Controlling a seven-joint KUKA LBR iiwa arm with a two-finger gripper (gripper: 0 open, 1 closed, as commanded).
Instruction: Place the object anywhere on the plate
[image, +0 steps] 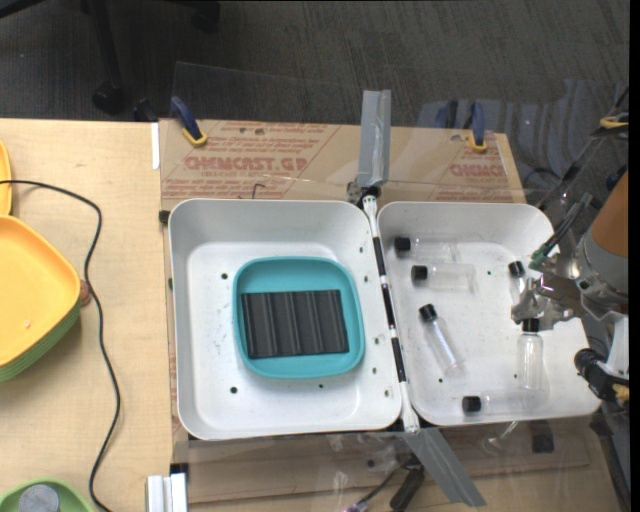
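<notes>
A yellow dish (30, 300) and a black cable (100, 330) are seen on the wooden bench (80, 160); blue clamps (186, 118) are fixed behind.

Plate (297, 280): teal rim, dark grey ribbed centre.
Bins (200, 330): white, both left and right of the plate.
Vials (437, 335): clear glass, black caps, right of the plate.
Surface (110, 330): light wood grain.
Dish (30, 300): yellow, left of the plate.
Cable (100, 330): black.

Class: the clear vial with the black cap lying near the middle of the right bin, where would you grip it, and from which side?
Grip the vial across its clear body, mid-length, coming straight down. It lies flat and slanted, cap toward the bin's back, with bare bin floor either side, so fingers should straddle its narrow width.
</notes>
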